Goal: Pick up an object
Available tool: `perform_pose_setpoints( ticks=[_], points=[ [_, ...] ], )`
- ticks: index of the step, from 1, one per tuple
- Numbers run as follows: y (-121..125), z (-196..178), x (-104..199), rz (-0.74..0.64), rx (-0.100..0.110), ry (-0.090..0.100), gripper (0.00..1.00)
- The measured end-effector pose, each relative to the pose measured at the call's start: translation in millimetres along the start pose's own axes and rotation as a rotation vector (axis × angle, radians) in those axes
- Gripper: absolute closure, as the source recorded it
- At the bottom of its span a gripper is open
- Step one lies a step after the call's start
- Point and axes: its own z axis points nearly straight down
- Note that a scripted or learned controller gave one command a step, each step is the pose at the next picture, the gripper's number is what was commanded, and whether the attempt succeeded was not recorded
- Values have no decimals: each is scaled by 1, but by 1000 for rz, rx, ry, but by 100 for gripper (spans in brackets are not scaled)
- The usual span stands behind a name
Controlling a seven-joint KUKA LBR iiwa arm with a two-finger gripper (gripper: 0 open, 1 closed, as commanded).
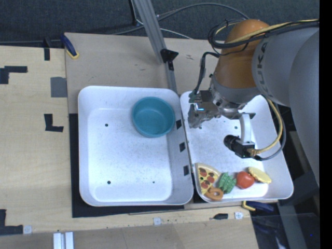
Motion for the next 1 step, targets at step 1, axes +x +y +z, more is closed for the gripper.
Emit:
perform_pose_setpoints(
  ticks=[1],
  points=[
    [-13, 6, 48, 1, 0, 0, 100]
  ],
)
